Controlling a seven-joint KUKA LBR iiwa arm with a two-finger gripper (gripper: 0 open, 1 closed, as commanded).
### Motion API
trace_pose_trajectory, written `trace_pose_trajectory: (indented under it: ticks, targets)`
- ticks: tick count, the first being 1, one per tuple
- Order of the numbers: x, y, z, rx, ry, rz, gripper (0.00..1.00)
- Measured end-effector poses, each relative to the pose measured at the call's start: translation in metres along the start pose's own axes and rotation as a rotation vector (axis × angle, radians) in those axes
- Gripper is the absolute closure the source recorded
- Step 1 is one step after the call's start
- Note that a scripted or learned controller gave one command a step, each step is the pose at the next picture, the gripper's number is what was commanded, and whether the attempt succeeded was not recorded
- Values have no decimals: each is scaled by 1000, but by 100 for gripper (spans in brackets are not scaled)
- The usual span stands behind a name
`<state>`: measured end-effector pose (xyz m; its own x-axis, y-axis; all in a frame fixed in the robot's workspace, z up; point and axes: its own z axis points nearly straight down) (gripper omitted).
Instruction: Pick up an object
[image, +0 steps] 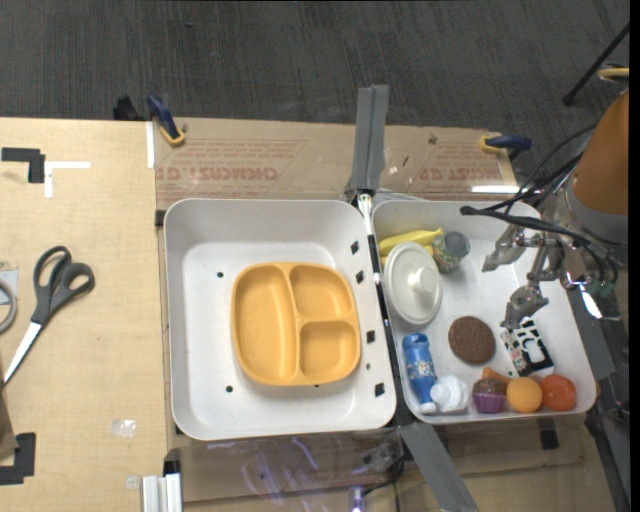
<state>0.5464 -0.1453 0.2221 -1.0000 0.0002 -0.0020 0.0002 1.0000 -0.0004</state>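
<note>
Above the right bin (585, 330), I'd lower my gripper (522, 285), seemingly open and empty, squarely over the brown disc (471, 339).

the arm (608, 160) is cut off by the right edge; the white lid (413, 283) partly hides the banana (410, 240).

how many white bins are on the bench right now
2. The left bin holds a yellow divided plate. The right bin, touching it on the side, holds the small objects, with the gripper above it.
</note>
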Motion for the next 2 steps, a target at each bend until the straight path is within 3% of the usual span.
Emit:
trace_pose_trajectory:
  ticks: [1, 2]
  targets:
    - [14, 32, 129, 1, -2, 7, 0]
    - [-8, -36, 29, 1, -2, -12, 0]
